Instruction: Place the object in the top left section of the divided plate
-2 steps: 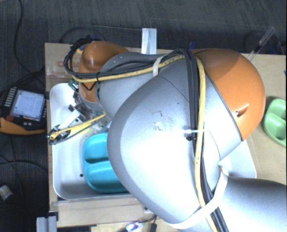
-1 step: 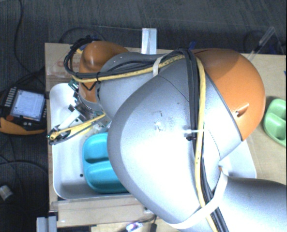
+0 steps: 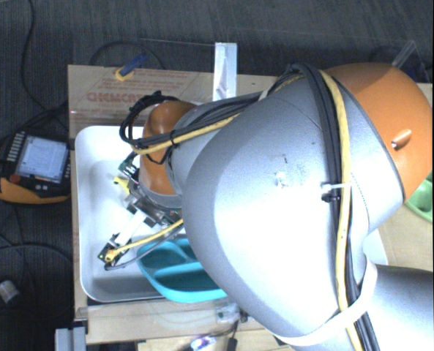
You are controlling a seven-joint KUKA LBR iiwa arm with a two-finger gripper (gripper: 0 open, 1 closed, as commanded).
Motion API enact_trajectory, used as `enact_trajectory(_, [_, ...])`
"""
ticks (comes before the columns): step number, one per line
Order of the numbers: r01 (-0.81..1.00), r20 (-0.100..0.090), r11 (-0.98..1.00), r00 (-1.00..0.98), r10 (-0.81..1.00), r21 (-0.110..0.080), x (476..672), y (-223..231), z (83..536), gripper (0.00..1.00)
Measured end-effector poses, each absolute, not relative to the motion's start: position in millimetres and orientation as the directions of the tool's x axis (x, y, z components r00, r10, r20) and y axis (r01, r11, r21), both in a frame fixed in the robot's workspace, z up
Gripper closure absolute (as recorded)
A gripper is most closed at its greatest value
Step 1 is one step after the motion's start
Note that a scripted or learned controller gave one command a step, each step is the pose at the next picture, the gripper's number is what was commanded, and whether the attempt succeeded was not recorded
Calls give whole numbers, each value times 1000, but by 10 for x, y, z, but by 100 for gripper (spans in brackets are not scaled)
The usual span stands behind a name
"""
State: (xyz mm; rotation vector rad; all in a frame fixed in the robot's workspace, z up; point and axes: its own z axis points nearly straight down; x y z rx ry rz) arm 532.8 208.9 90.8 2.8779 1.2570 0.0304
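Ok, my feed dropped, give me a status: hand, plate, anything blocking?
Hand low in the left white bin, beside the blue divided plate. Fingers' state unclear, no object seen in them. Grey arm covers much of plate and bin.

overhead slanted view, arm close
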Motion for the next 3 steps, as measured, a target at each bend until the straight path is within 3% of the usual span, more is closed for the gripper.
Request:
enact_trajectory(1, [777, -1, -630, 630, 777, -2, 4867, 2338, 1210, 0])
enact_trajectory(3, [850, -4, -528, 528, 850, -2, 4827, 2333, 1139, 0])
